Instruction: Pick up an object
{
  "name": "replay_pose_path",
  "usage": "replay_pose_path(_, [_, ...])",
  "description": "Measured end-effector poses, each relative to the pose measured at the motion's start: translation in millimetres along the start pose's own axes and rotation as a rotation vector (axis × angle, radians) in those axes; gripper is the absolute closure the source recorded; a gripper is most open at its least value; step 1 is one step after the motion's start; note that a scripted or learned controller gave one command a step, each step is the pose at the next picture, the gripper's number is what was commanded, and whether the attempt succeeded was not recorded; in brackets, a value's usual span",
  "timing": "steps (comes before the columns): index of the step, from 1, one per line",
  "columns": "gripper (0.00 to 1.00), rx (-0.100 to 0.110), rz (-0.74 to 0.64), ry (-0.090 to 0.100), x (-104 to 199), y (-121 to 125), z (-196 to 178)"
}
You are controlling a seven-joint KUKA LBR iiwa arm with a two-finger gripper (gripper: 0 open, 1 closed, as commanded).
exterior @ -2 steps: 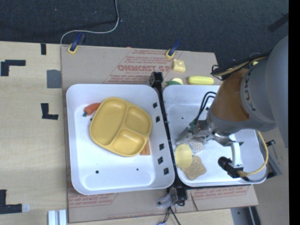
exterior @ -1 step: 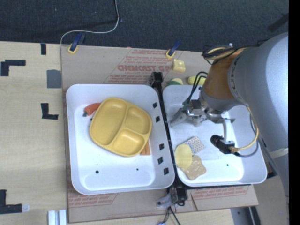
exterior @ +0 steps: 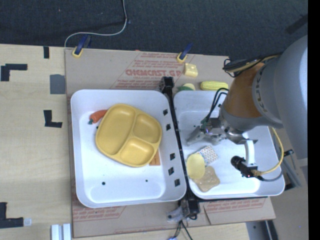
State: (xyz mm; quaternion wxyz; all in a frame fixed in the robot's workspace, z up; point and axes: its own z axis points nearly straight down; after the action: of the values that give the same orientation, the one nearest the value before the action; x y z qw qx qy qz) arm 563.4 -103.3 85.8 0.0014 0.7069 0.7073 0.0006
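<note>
My gripper (exterior: 199,134) hangs low over the middle of the right bin (exterior: 270,186), reaching in from the right. Just below it lies a small checkered piece (exterior: 208,154). A yellow round item (exterior: 195,166) and a tan toast-like piece (exterior: 207,180) sit near the bin's front left corner. Nothing shows in the gripper's grasp. In the left bin (exterior: 82,174) a yellow divided plate (exterior: 129,134) rests at a tilt. An orange carrot-like item (exterior: 98,115) pokes out from under its far left edge, and an orange piece (exterior: 156,159) shows at its near right edge.
Behind the right bin, on the cardboard, lie a yellow block (exterior: 190,70), a corn cob (exterior: 214,85) and a small green item (exterior: 187,87). A black divider (exterior: 172,134) runs between the bins. The arm's grey body (exterior: 280,94) covers the right bin's far right part.
</note>
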Motion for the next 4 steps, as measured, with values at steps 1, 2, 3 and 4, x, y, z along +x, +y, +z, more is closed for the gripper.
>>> replay_pose_path(1, [0.0,-0.002,0.0,-0.001,2.1,-40.5,-0.4])
replay_pose_path(2, [0.0,-0.001,-0.003,0.0,9.1,24.2,0.5])
replay_pose_path(3, [0.0,0.0,0.001,0.0,7.6,-36.4,-0.2])
replay_pose_path(4, [0.0,0.0,-0.002,0.0,10.0,22.5,0.7])
